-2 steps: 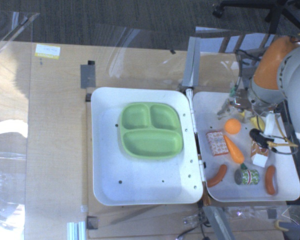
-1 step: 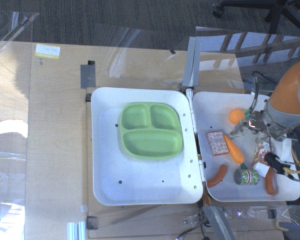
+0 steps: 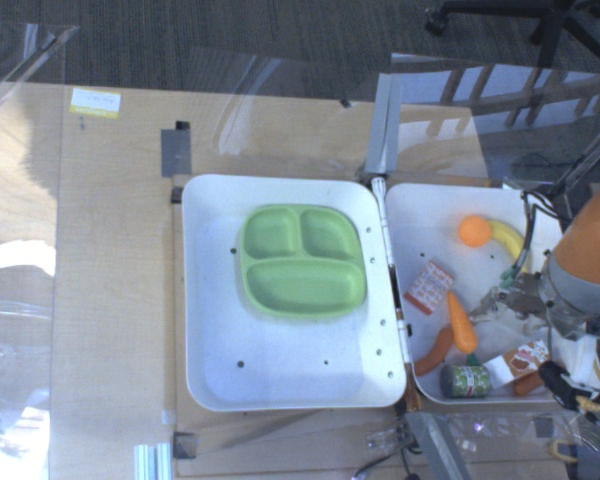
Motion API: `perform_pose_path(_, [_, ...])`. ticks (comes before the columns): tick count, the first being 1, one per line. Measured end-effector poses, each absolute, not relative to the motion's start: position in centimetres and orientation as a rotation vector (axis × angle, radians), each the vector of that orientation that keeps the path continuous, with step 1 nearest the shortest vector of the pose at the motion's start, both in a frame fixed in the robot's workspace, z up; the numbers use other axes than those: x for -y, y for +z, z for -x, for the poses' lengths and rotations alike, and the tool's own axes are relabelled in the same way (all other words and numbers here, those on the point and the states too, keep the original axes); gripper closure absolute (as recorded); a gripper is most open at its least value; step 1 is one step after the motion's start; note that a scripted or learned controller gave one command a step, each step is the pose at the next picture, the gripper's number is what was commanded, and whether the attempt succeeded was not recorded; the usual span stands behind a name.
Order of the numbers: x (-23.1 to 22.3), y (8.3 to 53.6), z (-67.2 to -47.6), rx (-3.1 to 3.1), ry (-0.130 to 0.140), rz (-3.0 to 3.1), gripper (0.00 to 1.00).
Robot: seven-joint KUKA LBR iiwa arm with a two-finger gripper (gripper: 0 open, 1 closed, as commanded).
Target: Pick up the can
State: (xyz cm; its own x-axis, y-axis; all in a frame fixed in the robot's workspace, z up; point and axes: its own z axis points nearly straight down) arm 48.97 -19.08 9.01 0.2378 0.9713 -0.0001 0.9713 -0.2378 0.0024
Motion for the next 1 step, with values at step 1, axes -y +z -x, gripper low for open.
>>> perform_pose_path(1, [19.82,8.73,-55.07,-1.885,0.009,-2.502,0.0])
